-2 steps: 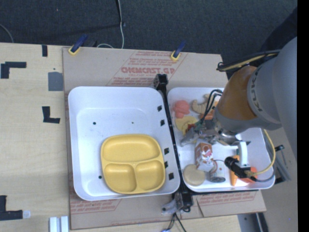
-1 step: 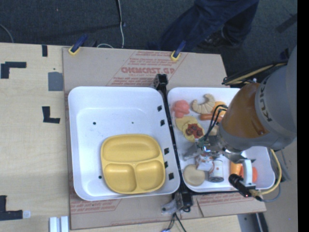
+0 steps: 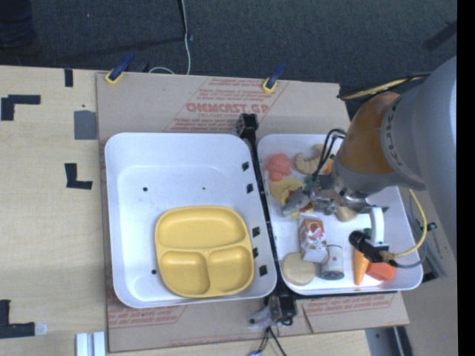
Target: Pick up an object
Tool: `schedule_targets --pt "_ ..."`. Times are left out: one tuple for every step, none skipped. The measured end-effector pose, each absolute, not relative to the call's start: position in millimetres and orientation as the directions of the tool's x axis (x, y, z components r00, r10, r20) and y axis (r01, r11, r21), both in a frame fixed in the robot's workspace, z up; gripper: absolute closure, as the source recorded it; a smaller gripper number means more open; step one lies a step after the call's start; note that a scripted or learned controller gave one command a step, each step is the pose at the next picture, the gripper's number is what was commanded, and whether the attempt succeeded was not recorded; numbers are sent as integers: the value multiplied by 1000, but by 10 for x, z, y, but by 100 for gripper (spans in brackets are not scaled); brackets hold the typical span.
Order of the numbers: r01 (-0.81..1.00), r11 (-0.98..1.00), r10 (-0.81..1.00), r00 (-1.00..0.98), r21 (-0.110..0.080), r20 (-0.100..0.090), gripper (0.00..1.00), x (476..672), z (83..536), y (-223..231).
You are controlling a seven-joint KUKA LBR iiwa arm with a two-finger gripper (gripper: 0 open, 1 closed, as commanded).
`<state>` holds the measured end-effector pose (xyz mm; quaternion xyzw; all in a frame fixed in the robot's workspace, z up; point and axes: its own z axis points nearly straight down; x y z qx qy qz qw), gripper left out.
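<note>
- The gripper (image 3: 315,196) is low in the right bin (image 3: 410,273), amid a pile of toy food.
- Whether it has hold of anything, I cannot tell; nothing looks lifted.
- Likely targets just beside it: a yellow piece (image 3: 282,191) and a pink piece (image 3: 279,165); a red-and-white packet (image 3: 313,239) lies near.
- The left bin (image 3: 133,162) holds a yellow divided plate (image 3: 204,249).
- The pick appears not yet done; grasping and lifting are left.

Two white bins (image 3: 119,154) sit side by side, the left one carrying one yellow divided tray (image 3: 204,249), the right one a jumble of roughly eight small food-like items (image 3: 280,165), their exact count unclear under the arm.
</note>
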<state>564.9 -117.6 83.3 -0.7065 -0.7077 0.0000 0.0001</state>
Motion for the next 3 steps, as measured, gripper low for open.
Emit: schedule_targets --pt "1000 -2 1000 2 -1 0 0 5081 837 -1000" --pt "1000 -1 1000 1 -7 4 100 5090 919 -999" --pt "1000 6 1000 -6 6 -1 100 5669 1874 -694"
